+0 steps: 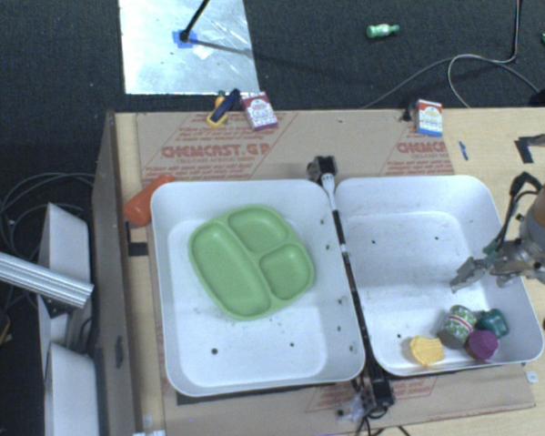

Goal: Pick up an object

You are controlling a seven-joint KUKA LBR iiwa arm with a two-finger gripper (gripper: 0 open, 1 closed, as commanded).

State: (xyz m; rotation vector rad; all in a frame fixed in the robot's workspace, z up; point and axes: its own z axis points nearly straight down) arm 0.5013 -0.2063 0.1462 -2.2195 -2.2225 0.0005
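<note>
Several small objects lie in the front right corner of the right bin [408,205]: a small printed can [458,324], a teal piece [493,320], a purple ball-like piece [482,344] and a yellow piece [426,349]. A green divided plate [250,261] lies in the left bin [184,354]. My gripper [484,273] hangs over the right bin's right side, just above and behind the small objects. It is open, its fingers spread left and right with nothing between them.
An orange object [138,203] sits outside the left bin's back left corner. Two small boxes [260,110] [428,118] and a yellow-and-black tool [223,107] lie on the cardboard behind the bins. A divider bar [342,245] separates the bins.
</note>
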